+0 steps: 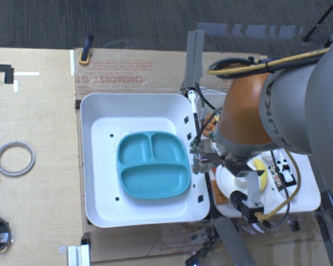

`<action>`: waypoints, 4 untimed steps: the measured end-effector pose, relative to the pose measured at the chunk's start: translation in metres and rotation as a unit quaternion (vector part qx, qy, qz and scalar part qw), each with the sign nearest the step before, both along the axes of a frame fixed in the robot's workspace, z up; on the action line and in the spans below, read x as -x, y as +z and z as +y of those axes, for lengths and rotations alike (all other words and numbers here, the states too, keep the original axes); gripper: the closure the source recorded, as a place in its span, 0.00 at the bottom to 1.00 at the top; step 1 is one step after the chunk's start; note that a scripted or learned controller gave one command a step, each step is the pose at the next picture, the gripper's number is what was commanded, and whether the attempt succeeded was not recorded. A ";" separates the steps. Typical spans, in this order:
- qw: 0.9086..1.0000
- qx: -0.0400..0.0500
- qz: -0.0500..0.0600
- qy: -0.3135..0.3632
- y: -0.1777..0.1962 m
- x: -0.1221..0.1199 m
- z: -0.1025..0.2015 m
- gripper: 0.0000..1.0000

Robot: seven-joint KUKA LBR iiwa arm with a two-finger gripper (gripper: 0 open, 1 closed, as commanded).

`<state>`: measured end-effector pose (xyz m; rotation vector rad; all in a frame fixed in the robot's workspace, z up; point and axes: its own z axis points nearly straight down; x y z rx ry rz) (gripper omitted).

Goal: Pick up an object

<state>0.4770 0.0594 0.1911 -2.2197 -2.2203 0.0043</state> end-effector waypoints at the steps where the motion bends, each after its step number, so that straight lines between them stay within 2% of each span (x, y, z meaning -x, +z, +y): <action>1: 1.000 0.001 0.000 -0.001 0.000 -0.001 -0.046 1.00; 4: 1.000 0.000 0.000 0.001 0.000 0.000 -0.019 1.00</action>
